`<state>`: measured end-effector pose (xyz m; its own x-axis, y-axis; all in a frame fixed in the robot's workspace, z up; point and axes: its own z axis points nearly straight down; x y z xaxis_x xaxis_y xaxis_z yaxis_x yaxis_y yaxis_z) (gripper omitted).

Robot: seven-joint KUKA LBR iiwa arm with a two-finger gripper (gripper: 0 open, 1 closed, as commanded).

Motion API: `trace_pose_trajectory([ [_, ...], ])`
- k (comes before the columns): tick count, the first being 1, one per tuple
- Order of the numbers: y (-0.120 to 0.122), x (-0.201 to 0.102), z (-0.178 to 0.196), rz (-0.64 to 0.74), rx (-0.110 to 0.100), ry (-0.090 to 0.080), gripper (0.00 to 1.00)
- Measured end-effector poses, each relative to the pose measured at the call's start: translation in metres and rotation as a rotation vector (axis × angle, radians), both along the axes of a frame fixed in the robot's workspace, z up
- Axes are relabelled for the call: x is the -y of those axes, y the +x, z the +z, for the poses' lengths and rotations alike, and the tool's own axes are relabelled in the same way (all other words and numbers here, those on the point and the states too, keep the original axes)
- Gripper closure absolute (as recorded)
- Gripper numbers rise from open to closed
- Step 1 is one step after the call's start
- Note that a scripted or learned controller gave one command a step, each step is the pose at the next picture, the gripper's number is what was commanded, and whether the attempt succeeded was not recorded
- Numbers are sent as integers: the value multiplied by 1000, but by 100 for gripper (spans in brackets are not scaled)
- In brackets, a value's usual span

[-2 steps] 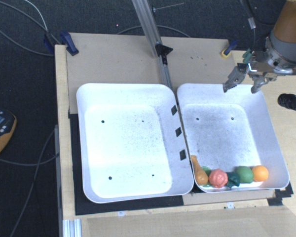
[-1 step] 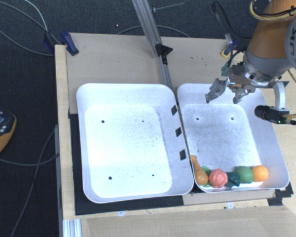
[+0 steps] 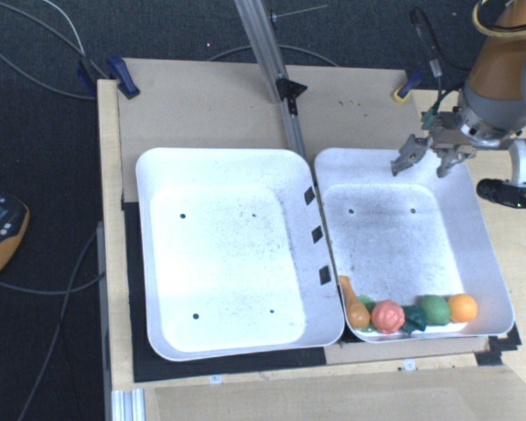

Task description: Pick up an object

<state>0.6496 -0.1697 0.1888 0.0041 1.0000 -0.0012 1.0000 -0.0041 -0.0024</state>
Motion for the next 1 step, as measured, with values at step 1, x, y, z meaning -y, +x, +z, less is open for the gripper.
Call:
trace_pose_trajectory([
  [1,18,37,-27,2,1,1,0],
])
